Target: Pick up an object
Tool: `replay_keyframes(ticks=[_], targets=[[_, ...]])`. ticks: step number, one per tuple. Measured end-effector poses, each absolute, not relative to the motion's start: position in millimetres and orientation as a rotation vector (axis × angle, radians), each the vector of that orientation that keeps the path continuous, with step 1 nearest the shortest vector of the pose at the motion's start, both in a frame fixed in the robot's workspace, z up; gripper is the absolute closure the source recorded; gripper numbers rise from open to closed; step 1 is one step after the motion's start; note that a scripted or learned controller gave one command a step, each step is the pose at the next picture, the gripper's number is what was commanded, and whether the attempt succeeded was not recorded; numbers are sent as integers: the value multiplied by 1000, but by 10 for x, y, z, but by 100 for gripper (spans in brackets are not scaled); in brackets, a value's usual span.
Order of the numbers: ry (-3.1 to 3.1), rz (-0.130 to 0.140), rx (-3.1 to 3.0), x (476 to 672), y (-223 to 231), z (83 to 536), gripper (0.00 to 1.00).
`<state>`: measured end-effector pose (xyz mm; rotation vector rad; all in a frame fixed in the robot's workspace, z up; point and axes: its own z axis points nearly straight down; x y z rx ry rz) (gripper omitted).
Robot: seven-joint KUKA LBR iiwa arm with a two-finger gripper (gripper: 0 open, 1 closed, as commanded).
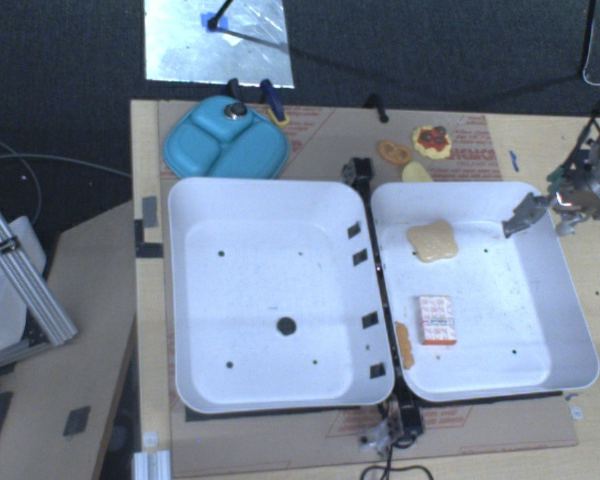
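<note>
The pick has not started in earnest — the gripper point(528, 215) hangs at the far right edge of the right bin point(570, 318), above its rim, and nothing sits between its fingers. How far those fingers are spread I cannot tell; they show as a small dark tip pointing left, too small to read.

Three candidates lie in that right bin. A pale tan, lumpy piece point(431, 241) rests toward the far side, left of the gripper and well apart from it. A small red-and-white box point(436, 320) lies nearer, about mid-bin. A thin orange piece point(404, 346) hugs the bin's left wall, just beside the box. The left bin point(195, 268) holds only a dark round spot point(286, 326).

The tan piece looks the closest target, so the next move likely calls for travelling left over it, then descending square onto it — its rounded shape may slip from a shallow grip.
</note>
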<state>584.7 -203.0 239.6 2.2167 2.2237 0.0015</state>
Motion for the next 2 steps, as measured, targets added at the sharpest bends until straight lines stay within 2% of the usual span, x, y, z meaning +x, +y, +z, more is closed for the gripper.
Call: replay_keyframes(ticks=[1,2], targets=[[2238,12,2202,6295,-867,2473,0],[2229,16,2203,6284,-222,3437,0]])
